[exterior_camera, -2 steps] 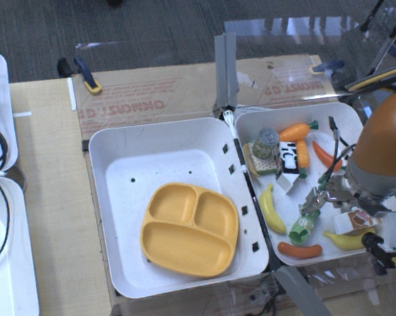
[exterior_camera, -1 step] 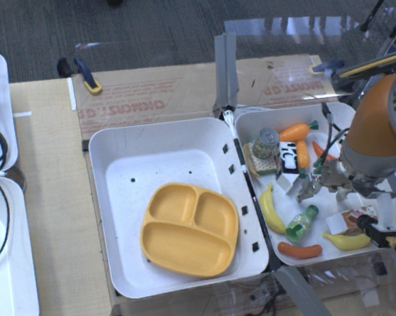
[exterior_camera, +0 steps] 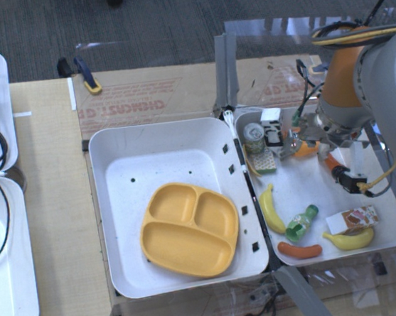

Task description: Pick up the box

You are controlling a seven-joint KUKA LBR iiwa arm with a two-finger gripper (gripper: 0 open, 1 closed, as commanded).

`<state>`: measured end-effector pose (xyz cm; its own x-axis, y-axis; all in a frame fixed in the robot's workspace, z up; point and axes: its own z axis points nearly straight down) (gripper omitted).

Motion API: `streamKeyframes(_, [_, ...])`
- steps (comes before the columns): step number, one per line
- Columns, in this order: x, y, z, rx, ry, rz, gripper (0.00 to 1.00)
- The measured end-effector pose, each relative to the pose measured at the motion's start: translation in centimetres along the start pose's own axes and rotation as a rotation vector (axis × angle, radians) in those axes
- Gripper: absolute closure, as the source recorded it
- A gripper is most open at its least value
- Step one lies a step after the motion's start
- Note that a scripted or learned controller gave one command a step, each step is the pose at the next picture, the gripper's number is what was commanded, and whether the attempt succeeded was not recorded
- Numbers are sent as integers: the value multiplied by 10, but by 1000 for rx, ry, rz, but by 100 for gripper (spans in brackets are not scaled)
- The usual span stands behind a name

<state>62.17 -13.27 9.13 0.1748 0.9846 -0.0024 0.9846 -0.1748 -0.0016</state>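
The arm's gripper (exterior_camera: 297,136) hangs low at the right bin's (exterior_camera: 394,237) far end, well apart from the box (exterior_camera: 354,220) near a banana (exterior_camera: 349,240).

The arm's wrist covers the gripper (exterior_camera: 303,136) and part of an orange object (exterior_camera: 304,149), possibly a fruit; the arm (exterior_camera: 383,88) runs off the right edge

A pale wooden bench (exterior_camera: 54,207) stands on dark grey ribbed floor (exterior_camera: 165,7), evenly lit.
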Motion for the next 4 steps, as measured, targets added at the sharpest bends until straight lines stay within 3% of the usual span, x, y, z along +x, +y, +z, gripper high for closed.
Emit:
streamKeyframes(1, [0,0,-9,2,-3,-3,100])
streamKeyframes(2, [0,-1,-8,3,-3,-3,0])
streamKeyframes(3, [28,-26,-2,-1,-1,264,0])
streamKeyframes(4, [-24,9,-103,-1,0,361,0])
